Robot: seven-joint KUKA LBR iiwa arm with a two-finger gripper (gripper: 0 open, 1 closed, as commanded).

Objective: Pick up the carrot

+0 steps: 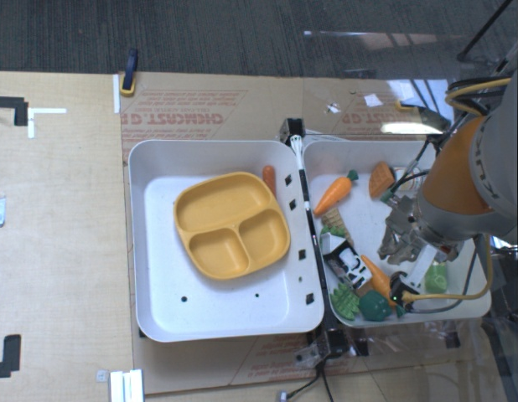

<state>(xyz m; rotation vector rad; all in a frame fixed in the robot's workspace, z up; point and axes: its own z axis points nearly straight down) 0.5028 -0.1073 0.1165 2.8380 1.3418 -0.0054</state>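
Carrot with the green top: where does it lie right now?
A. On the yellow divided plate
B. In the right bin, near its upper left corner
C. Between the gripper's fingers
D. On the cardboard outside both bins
B. The carrot lies on the floor of the right bin, near its upper left corner by the divider, well apart from the gripper and from the yellow divided plate in the left bin.

The arm (477,166) runs off the right edge and hides part of the right bin (360,153).
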